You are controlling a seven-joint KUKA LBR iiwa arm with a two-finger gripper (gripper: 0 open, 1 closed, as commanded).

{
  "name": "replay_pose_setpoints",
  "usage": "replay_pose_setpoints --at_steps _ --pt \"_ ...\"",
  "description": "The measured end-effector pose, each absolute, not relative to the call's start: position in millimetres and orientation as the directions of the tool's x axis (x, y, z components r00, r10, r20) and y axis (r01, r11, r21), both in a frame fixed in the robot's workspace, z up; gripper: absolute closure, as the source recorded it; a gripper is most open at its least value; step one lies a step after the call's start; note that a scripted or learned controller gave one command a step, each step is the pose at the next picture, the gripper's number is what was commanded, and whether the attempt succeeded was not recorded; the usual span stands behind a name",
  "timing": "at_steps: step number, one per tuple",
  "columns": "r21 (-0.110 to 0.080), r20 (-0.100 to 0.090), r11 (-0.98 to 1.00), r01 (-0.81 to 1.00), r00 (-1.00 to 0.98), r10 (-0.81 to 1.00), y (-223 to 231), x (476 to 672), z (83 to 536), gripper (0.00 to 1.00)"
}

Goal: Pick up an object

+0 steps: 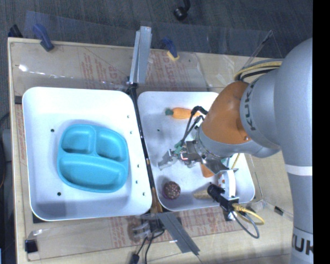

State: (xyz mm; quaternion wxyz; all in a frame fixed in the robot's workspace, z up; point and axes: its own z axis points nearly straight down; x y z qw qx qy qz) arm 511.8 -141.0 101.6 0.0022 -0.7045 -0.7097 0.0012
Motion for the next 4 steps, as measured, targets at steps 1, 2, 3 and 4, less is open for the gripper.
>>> replay_pose_setpoints --at_steps 1,2,3,4 --pt "0.000 0.001 0.009 1.000 -0.009 1.000 -125.9 477.6 91.5 0.00" --pt "0.004 -0.001 0.015 1.000 -0.015 1.000 -126.1 479.6 101.7 1.00" --pt "0.004 -0.001 0.015 1.000 -0.015 1.000 -126.0 479.7 101.8 0.00" --pt "-0.001 0.002 0.009 1.000 -0.009 1.000 -127.6 477.5 92.4 0.00"
